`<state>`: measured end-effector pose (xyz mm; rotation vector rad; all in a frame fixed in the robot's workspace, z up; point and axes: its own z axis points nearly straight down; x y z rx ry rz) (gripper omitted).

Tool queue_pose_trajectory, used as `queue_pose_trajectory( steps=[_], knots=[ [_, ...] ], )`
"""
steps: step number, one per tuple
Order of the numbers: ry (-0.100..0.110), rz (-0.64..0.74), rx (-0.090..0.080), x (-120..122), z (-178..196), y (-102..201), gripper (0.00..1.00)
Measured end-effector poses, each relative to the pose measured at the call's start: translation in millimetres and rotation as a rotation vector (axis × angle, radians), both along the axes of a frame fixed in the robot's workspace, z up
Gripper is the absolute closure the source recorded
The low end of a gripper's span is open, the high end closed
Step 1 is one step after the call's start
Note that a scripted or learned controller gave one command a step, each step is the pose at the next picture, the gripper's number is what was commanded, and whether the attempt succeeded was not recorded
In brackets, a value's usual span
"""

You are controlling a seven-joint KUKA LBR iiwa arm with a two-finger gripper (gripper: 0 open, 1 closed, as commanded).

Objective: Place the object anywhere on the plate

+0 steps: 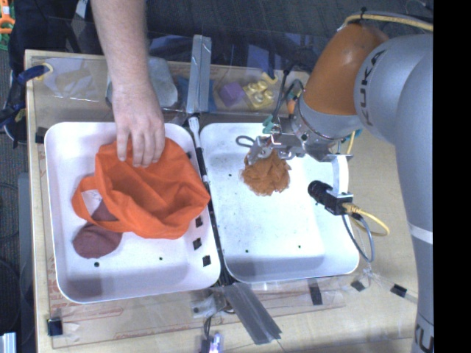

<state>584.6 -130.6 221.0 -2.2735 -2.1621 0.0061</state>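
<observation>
The robot's hand (266,147) hangs over the upper middle of the right bin (294,256), its metal fingers pointing down at a brown, crumbly-looking lump (266,175) that lies on the bin floor just below it. The fingertips are touching or nearly touching the top of the lump; whether they are apart or closed on it cannot be told from this angle, since the wrist and the lump blur together there. The grey arm with its orange band (340,65) comes in from behind and to the right of the hand, covering the bin's upper right corner. Just right of the hand a black cylindrical fitting (327,195) with a yellow cable (372,223) sits over the bin's right rim.

Well to the left of the hand, across the divider between the bins, the left bin (140,278) holds a crumpled orange cloth (151,190). A person's bare forearm (136,131) reaches down from the top, the fingers pressing on the cloth's upper edge. Under the cloth's lower left edge a dark reddish round object (96,243) pokes out, partly covered. It may be a plate, but that cannot be told.

Beyond the hand, past the far rim of the bins, a clear compartment on the desk (383,278) holds a purple block (233,93) and some yellow pieces (263,90). The cloth and the person's forearm lie over most of the left bin.
</observation>
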Motion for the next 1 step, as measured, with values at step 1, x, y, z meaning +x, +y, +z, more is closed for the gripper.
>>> queue_pose_trajectory(
  steps=[1],
  knots=[
    [-0.003,0.010,0.000,69.5,4.2,-57.0,1.00]
  ],
)
